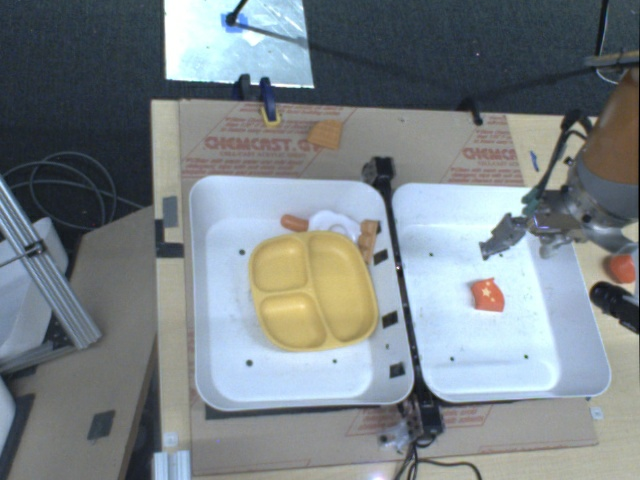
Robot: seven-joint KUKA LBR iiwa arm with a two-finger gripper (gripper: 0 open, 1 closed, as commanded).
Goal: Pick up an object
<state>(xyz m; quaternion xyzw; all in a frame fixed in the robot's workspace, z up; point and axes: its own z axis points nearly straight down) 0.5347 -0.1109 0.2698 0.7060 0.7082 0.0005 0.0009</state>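
Observation:
A small red-orange object (487, 295) lies in the middle of the right bin (570, 368). My gripper (522, 242) hangs over the upper right part of that bin, up and to the right of the red-orange object and apart from it. Its fingers (497, 240) stand open with nothing between them. In the left bin (215, 298) a yellow divided plate (311, 290) takes up the middle. Along the plate's far edge lie an orange sausage-shaped piece (294, 223), a white piece (331, 222) and a small brown piece (368, 235).
A tan piece (325, 133) rests on the cardboard behind the left bin, near a blue and yellow clamp (268, 103). Another orange thing (621, 267) sits outside the right bin's right rim. A black hinge strip (392, 268) runs between the bins.

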